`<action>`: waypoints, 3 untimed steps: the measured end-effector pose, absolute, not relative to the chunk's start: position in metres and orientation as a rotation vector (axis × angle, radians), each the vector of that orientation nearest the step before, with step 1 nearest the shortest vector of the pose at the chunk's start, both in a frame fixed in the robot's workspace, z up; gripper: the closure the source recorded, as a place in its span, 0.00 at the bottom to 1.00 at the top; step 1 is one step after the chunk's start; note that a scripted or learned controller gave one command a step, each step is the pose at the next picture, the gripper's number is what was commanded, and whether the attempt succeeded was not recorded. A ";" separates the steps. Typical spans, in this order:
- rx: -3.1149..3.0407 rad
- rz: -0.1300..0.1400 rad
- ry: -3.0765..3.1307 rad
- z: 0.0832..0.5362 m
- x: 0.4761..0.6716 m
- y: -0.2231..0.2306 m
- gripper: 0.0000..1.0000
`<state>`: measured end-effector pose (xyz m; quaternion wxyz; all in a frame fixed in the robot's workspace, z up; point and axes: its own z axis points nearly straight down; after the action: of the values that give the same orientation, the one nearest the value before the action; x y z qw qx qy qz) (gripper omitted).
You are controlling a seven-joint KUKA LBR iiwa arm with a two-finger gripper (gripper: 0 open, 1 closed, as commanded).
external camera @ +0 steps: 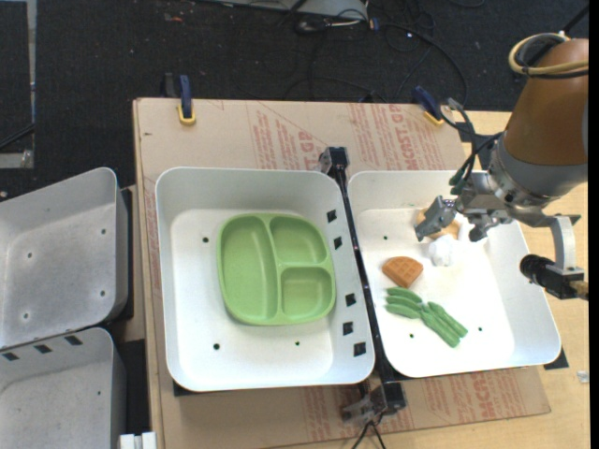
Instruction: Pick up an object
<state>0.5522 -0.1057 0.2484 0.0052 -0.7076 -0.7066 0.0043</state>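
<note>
over the right bin the gripper hovers, grip state unclear, by a small white piece. the waffle and green beans lie nearer; closing off-centre could nudge the piece away.

1. Arm: cut off by right edge.
2. Gripper: finger gap unreadable, blurred.
3. Small white object just below the jaws: too small to identify; upper part hidden by gripper.
</note>
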 end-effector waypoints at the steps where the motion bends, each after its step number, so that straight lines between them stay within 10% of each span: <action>1: -2.220 0.001 -2.222 0.255 0.554 -0.105 0.00; 3: -2.220 0.004 -2.218 0.149 0.550 -0.108 0.00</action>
<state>0.5496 -0.1083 0.1495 0.0017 -0.7075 -0.7068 0.0013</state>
